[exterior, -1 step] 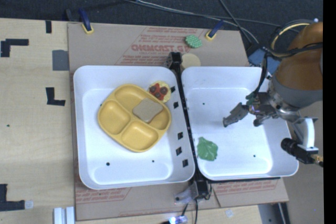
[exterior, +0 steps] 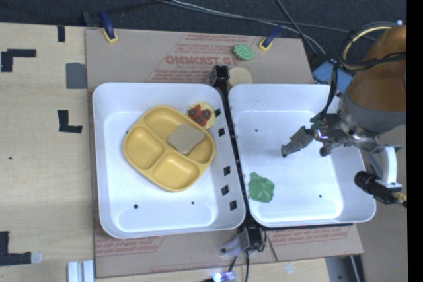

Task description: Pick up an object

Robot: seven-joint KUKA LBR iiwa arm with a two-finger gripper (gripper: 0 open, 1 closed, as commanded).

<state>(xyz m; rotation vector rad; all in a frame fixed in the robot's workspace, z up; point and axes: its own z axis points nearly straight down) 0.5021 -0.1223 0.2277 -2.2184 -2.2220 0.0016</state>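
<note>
your tool (exterior: 305, 146) is hanging spread and empty above the right bin (exterior: 330, 97); the green leafy toy (exterior: 261, 188), lying below-left, is waiting ungrasped.

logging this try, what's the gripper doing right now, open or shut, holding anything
gripper: open, nothing between its fingers, hanging over the right bin, apart from the green object.

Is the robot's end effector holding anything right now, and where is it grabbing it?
Nothing is held. The end effector hangs open over the right bin, apart from the green object lying near the bin's lower left corner.
</note>
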